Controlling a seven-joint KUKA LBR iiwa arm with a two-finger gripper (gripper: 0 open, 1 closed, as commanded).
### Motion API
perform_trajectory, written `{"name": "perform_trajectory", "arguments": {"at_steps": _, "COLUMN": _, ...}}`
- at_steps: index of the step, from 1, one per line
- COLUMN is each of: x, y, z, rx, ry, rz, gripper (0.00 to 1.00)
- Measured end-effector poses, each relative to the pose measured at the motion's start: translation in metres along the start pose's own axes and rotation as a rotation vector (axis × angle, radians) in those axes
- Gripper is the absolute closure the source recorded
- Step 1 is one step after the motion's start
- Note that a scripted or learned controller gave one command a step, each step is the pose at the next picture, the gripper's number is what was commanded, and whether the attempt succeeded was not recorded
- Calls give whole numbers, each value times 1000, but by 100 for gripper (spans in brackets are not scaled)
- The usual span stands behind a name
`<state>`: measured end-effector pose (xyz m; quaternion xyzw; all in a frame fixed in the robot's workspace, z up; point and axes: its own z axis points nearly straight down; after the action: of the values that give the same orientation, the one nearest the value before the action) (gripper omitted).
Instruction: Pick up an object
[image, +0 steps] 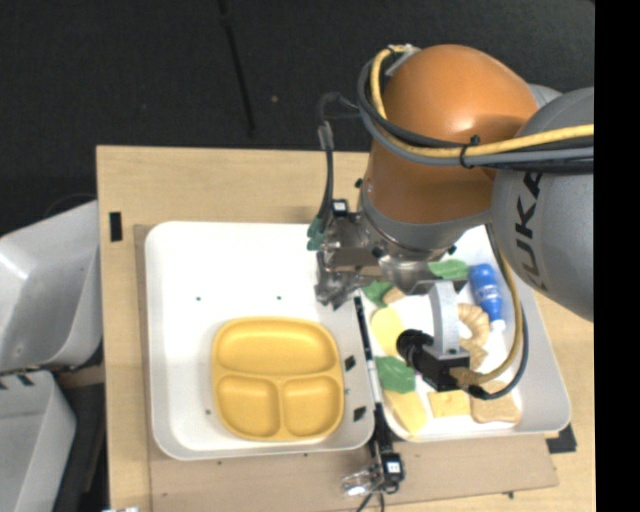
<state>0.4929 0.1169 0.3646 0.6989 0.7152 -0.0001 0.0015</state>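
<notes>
Approach step underway: gripper (352, 272) hangs over right bin (545, 400), at twelve o'clock of clutter; pincer state cannot be told. Next: descend, select.

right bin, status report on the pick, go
Gripper low at the right bin's left edge, nothing seen between its fingers. Small objects heaped in that bin, none lifted. Arm covers much of the pile. Yellow tray in left bin.
</notes>
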Motion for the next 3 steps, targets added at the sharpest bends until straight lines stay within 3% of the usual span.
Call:
{"name": "perform_trajectory", "arguments": {"at_steps": 1, "x": -17, "y": 3, "z": -73, "rx": -8, "ry": 4, "rz": 19, "gripper": 100}}
{"name": "perform_trajectory", "arguments": {"at_steps": 2, "x": -53, "y": -5, "z": 36, "rx": 12, "ry": -1, "rz": 27, "gripper": 100}}
{"name": "perform_trajectory", "arguments": {"at_steps": 3, "x": -92, "y": -4, "z": -118, "rx": -18, "ry": 3, "rz": 25, "gripper": 100}}
